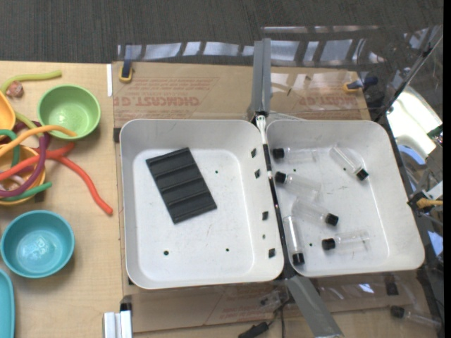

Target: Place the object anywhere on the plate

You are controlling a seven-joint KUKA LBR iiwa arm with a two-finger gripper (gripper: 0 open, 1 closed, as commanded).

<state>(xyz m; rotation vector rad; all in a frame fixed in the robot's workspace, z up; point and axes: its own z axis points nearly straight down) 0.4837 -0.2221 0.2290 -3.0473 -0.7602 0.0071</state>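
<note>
A black ridged rectangular plate [181, 184] lies flat and slightly turned in the left white bin [232, 241], toward its upper left. Several clear plastic tubes with black caps are scattered in the right white bin [384, 196]. One tube [296, 154] lies near the bin's top left and another [350, 163] near the top right. A third tube [292, 238] lies along the left wall, cap toward the front. All of the tubes rest on the bin floor, apart from the plate.
On the wooden table to the left are a green bowl [69, 111], a teal bowl [36, 243] and tangled coloured cords [49, 157]. Cardboard [183, 94] lies under the bins. Metal framing [262, 76] stands behind them.
</note>
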